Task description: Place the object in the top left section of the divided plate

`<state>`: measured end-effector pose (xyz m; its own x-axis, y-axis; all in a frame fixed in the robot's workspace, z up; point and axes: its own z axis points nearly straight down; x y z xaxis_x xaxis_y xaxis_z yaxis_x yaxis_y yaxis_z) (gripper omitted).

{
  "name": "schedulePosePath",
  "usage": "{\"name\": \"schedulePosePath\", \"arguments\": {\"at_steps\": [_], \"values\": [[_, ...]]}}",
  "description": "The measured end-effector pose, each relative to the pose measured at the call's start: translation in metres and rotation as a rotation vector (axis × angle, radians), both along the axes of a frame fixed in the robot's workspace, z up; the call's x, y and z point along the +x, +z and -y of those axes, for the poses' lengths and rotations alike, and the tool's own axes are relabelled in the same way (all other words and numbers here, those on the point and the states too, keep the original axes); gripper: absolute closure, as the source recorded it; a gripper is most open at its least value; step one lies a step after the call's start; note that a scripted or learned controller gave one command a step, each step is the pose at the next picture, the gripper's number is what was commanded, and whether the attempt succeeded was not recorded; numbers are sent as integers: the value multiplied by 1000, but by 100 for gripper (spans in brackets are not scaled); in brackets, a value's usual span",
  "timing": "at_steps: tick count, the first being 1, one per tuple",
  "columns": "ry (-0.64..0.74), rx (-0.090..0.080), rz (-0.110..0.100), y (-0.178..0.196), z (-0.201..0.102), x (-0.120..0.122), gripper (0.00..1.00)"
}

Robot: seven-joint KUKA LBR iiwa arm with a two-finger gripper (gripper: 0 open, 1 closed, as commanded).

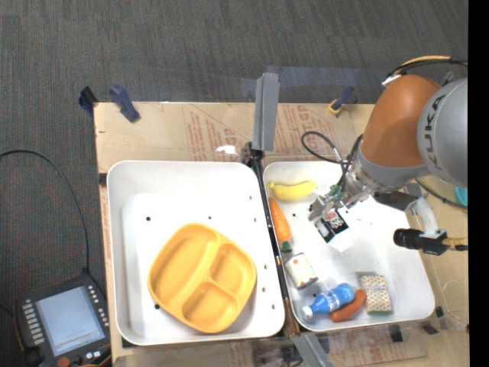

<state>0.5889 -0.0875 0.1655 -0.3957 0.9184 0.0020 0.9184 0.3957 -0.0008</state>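
A yellow divided plate [202, 276] lies in the left bin [130, 197], all its sections bare. The right bin [405, 281] holds a yellow banana [292, 189], an orange carrot [280, 221], a small white box [301, 271], a blue bottle [329, 300], a red sausage [349, 307] and a green sponge [376, 293]. My gripper [330, 217] hangs low over the upper middle of the right bin, just right of the banana and carrot. Nothing shows between its tips.
A grey upright post [266, 113] stands behind the divider between the bins. A black cable [317, 145] loops by the wrist. A teach pendant [65, 323] lies off the bench at lower left. Blue clamps [122, 102] hold the cardboard's back edge.
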Motion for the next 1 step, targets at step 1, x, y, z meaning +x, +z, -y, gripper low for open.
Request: {"name": "schedulePosePath", "arguments": {"at_steps": [1], "values": [[309, 1, -2, 21, -59, -42, 100]]}}
